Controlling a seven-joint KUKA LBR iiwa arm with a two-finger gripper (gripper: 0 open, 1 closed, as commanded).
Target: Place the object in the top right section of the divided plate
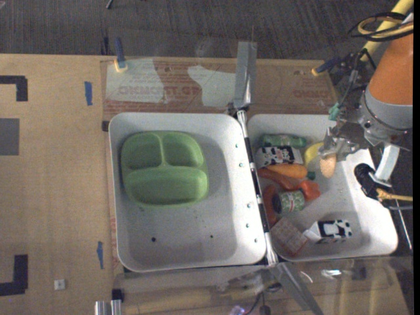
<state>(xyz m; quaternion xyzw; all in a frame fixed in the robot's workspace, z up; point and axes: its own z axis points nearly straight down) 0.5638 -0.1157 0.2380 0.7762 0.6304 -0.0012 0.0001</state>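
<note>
Still at the pick step: claw (331, 151) sits low over the right bin (377, 241) next to a pale peach-colored object (327, 165); grip state I cannot tell. Green divided plate (164, 166) waits in the left bin (190, 241). Next: confirm grasp, lift, carry to the plate's top-right section.

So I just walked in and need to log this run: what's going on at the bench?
The grey and orange arm reaches in over the right bin, which holds a jumble of small food items: a carrot, cow-print cartons and a can. Its gripper hangs near a pale peach object; a grasp is unclear. The green divided plate sits in the left bin, with nothing in its sections yet.
</note>
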